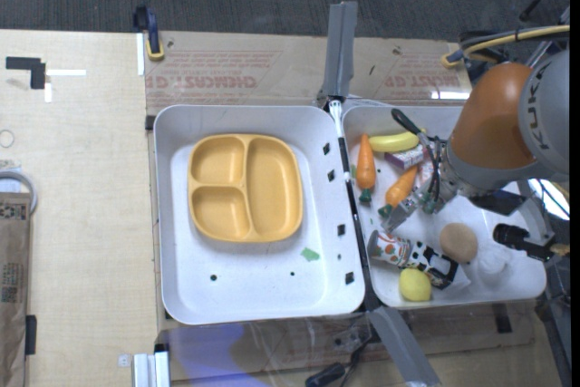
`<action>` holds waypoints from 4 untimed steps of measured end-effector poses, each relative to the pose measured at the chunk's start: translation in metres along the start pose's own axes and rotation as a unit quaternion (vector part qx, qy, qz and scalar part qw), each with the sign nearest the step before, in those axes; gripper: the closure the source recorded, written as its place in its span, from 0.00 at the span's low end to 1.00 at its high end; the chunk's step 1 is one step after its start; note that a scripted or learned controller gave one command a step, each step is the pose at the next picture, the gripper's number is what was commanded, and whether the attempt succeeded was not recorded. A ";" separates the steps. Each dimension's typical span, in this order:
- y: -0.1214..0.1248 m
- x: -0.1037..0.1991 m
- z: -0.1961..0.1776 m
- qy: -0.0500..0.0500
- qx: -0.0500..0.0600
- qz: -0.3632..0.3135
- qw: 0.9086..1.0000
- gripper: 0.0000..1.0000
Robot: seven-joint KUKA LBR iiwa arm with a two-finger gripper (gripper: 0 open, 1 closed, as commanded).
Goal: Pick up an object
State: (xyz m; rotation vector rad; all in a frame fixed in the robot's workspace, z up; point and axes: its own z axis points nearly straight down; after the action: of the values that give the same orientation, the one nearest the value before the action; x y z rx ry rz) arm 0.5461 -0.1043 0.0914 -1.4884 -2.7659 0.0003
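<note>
Nearest item: lemon [415, 285], at the front edge of the right bin [521, 287], just beside a small printed carton [391, 248] and a black-and-white object [439, 266].
Tool [428, 191]: low in the right bin, among the things there; its fingers are hidden in the clutter and under the wrist, so I cannot tell how they stand.
Arm [494, 124]: orange band above the wrist, reaching in from the right over the right bin.
Task's thing: none singled out; the likeliest candidates are the two carrots, the nearer one [401, 186] just beside the tool, the other [364, 161] a little to its left.
Progress: judged early; nothing is seen lifted or clamped, every object lies on the bin floor, so the grasp and the lift are left.
Count, right bin: two carrots, one banana [393, 141], one lemon, one brown rounded object [458, 242], one carton, one reddish packet [405, 159], one black-and-white object.
Count, left bin [172, 222]: one yellow divided plate [246, 188], three compartments, nothing in them; one small green scrap [311, 255].
Count, bins: two, side by side on the counter [72, 195].
</note>
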 end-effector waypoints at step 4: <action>0.039 -0.018 -0.017 -0.002 -0.005 -0.026 1.000 1.00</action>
State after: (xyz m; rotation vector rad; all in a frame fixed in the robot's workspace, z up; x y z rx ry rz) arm 0.5887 -0.0974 0.1080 -1.4210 -2.8108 -0.0093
